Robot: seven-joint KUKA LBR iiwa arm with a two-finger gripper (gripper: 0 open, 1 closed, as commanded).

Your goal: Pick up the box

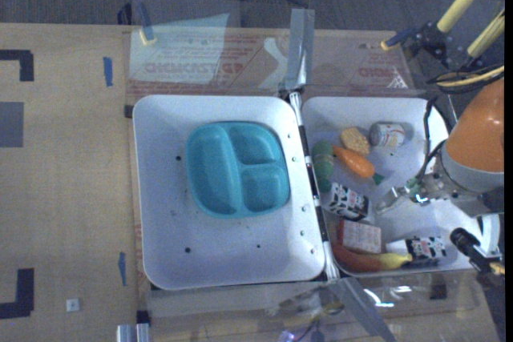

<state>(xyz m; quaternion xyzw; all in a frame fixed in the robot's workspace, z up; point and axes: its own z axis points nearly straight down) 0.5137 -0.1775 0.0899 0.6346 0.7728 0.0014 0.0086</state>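
Landmark: I take the grey metal divider strip [309,172] between the two bins as my reference for every position below.

Left bin: a shallow white plastic bin [160,236] lies directly left of the divider. I see one item in it, a teal plastic plate with three compartments [237,169], lying flat in the upper middle of the bin floor, near the divider but not touching it.

Right bin: a second shallow white plastic bin [401,112] lies directly right of the divider and holds a cluster of items.

Task item: the small flat box with a red and white printed face [361,236] lies flat, a little right of the divider, toward the lower end of the bin. Nothing is gripping it.

Neighbours: a black-and-white patterned carton [348,201] sits just above the box. A yellow toy banana [377,259] lies just below it along the lower wall. A second black-and-white carton [425,249] lies further right of the box.

Upper items: a green round toy [323,160] sits beside the divider, an orange toy carrot [355,162] next to it, a tan lumpy toy [355,141] above the carrot, and a silver can on its side [389,134] further right.

Gripper: the gripper [401,196] is low in the right bin, well right of the divider and up and right of the box. I cannot tell how its jaws stand, and I see nothing held.
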